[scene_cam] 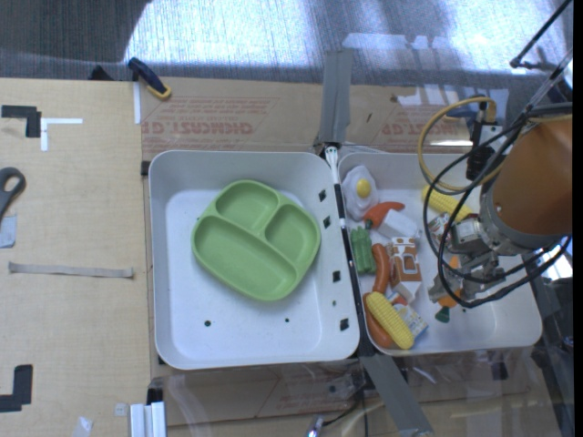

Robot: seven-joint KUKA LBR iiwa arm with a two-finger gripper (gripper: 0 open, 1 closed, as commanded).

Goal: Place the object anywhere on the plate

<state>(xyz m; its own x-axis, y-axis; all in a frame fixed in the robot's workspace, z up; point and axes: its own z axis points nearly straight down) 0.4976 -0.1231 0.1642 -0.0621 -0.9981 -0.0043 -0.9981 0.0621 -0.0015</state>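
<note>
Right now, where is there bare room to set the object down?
All three compartments of the green plate are bare, as is the left bin's floor around it. The right bin is crowded along its left wall: fried egg, corn, other toy food.

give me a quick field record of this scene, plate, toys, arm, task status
plate: green divided plate, three compartments, nothing on it, in the left bin
toys: right bin holds a fried egg, corn cob, green piece and other toy food along its left side
arm: gripper low over the right bin
task status: not yet done
</note>
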